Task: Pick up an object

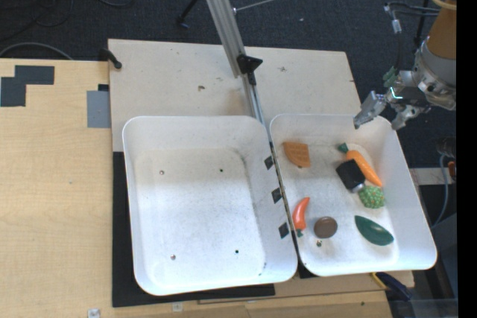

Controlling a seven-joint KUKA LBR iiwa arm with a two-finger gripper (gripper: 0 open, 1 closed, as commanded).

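Nearest me, the green leaf-shaped piece [373, 231] lies well below my tool [386, 109], which hangs spread and carrying nothing over the right bin's [417, 253] far rim.

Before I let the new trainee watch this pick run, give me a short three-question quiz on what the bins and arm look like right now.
1. True or false: the gripper hangs above the right bin's far rim, with nothing between its fingers.
2. Which item lies nearest the divider between the bins? A) red pepper B) dark green leaf-shaped piece C) carrot
3. Fill in: the black block touches the ____.

Key: 1 true; 2 A; 3 carrot.
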